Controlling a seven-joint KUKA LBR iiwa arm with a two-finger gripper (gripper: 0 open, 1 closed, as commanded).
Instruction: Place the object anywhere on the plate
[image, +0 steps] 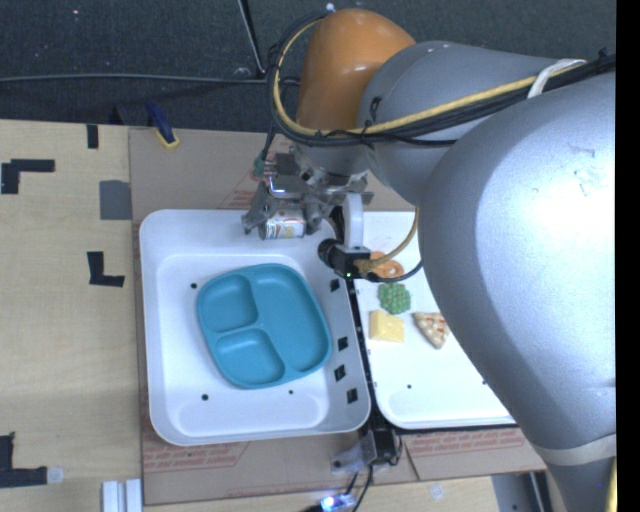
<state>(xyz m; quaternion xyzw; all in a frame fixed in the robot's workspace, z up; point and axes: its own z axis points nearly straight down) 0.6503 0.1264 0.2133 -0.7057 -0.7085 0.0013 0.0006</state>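
A blue plate (262, 325) with three compartments lies in the left white bin (170, 400). My gripper (284, 222) hangs over the far edge of that bin, just beyond the plate's far rim. A small silvery can-like object (285, 229) with a yellowish label lies on its side between the dark fingers, and the gripper is shut on it. The object is above the bin floor, not over the plate.
The right bin (450, 400) holds a green broccoli piece (394, 297), a yellow cheese wedge (386, 326), a pizza slice (430, 328) and an orange item (386, 268). The big grey arm (530, 230) covers most of that bin.
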